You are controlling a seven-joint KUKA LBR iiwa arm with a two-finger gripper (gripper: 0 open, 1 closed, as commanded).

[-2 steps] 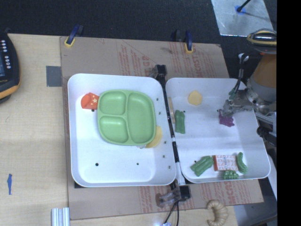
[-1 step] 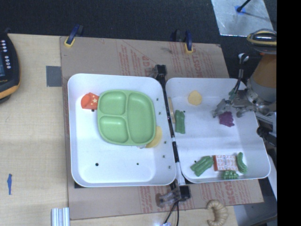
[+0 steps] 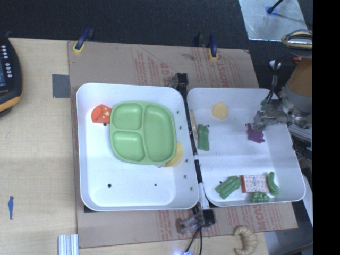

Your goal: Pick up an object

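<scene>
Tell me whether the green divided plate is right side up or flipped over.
Right side up. The green divided plate in the left bin shows its three sunken compartments facing the camera, rims raised around them.

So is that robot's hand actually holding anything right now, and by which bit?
It cannot be told. The hand sits low at the top edge of the purple toy in the right bin, but the toy looks to lie on the bin floor.
</scene>
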